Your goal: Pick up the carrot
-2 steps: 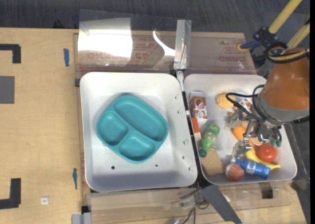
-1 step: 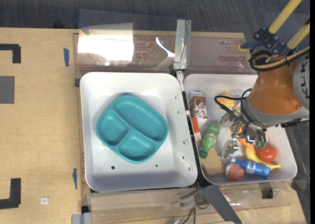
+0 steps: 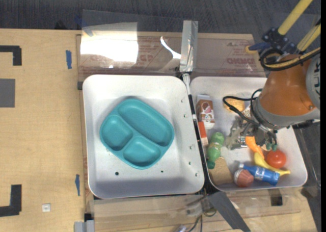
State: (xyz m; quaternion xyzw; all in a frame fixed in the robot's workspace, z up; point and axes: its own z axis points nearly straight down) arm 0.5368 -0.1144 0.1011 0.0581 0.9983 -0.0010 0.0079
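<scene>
While my arm (image 3: pixel 290 91) reaches in from the right, grey with its orange band, my jaws (image 3: pixel 243 135) hang low over the right bin (image 3: pixel 300 175), in the middle of a crowd of toy foods. I cannot tell whether they stand wide or narrow; the metal parts blur together from this height.

The carrot (image 3: pixel 255 147) lies in the right bin just beside my jaws, on their lower right, so close that it seems to touch them, though I cannot say it sits between them. It is a short orange piece, its long axis slanting from upper left to lower right.

Just past its lower end lie a yellow banana (image 3: pixel 265 163) and a red tomato (image 3: pixel 276 158). Below them rests a blue bottle (image 3: pixel 262 175) with a reddish cap. A green bottle (image 3: pixel 215 145) lies to my left, beside a brown-and-white carton (image 3: pixel 205 112) whose label is too small to read.

The left bin (image 3: pixel 97 93) holds a teal divided plate (image 3: pixel 136 132). Faint red printing on the cardboard (image 3: pixel 234 55) behind both bins is illegible.
</scene>
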